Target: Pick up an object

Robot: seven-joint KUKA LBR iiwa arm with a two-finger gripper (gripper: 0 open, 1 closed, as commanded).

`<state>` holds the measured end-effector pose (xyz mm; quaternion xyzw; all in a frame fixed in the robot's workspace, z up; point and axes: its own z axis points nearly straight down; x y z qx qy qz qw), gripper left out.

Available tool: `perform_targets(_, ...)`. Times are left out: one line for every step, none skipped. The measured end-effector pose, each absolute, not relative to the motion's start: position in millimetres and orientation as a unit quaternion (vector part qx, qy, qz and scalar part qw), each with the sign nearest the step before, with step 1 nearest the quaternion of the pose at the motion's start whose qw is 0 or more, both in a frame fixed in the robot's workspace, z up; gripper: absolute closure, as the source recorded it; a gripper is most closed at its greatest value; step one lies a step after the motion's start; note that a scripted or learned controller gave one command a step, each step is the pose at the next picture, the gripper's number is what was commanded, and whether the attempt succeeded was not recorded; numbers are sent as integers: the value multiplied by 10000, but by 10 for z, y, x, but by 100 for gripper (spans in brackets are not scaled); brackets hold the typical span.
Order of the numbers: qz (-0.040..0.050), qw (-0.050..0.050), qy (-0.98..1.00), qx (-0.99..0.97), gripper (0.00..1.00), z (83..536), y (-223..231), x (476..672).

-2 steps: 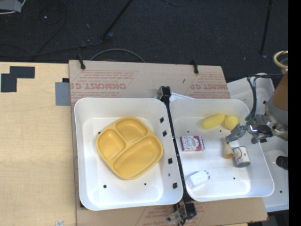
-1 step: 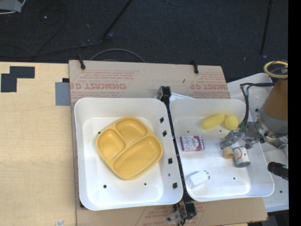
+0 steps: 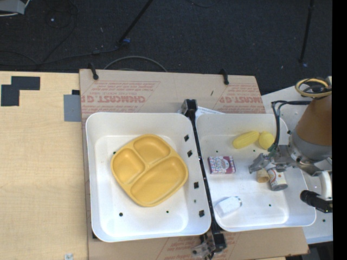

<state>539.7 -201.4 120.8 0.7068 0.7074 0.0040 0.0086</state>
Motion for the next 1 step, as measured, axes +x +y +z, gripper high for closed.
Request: perform_targets(22,23,7070,7072,100,1247,-1990,5369)
